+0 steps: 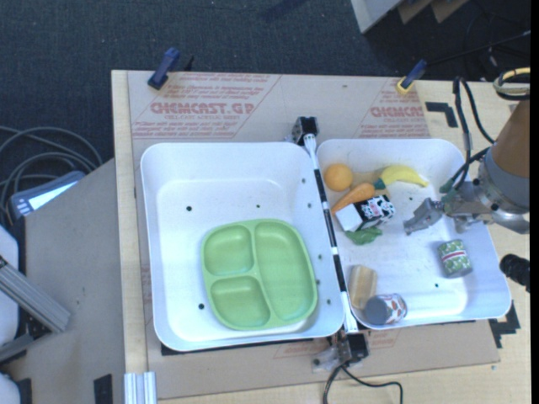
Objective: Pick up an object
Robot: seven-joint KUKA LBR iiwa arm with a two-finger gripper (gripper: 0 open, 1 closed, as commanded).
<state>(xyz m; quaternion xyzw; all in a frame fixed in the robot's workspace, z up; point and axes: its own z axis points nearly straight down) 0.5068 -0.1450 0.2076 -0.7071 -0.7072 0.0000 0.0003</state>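
White plastic forms the two shallow bins we see side by side on the desk (126,225). In the left bin (168,175) lies a green divided tray (258,273) with three compartments. The right bin (484,293) holds an orange ball (338,178), a carrot (354,196), a banana (402,176), a black-and-white carton (364,213) with a green leafy piece (365,236) just below it, a green patterned can (456,257), and a tipped cup with a grey lid (378,308) near the front wall. We see the end effector (421,217) low over the right bin, between the carton and the can, touching neither. We see nothing between its grey fingers; we cannot tell how wide they stand.
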